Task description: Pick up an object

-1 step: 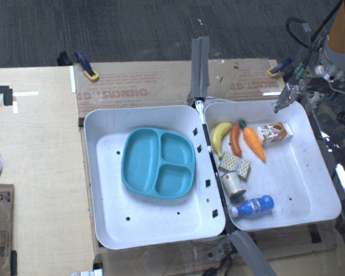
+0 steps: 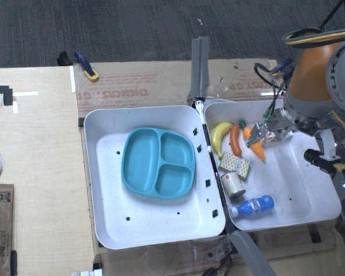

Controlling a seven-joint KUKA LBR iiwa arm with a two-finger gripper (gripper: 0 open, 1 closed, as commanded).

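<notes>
Carrot (image 2: 258, 149), a small orange toy in the right bin's (image 2: 299, 208) upper middle, looks light, stiff, slick; pinch its thicker top. Claw (image 2: 259, 134) sits over it; whether shut or open, I cannot tell.

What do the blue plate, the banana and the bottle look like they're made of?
Plate: looks like moulded plastic, matte, an even turquoise with soft rounded dividers.
Banana: probably a plastic or rubber toy, judging by its uniform yellow and smooth skin, though real fruit can't be ruled out.
Bottle: seemingly plastic, glossy blue body with a white cap end; too small to tell more.
</notes>
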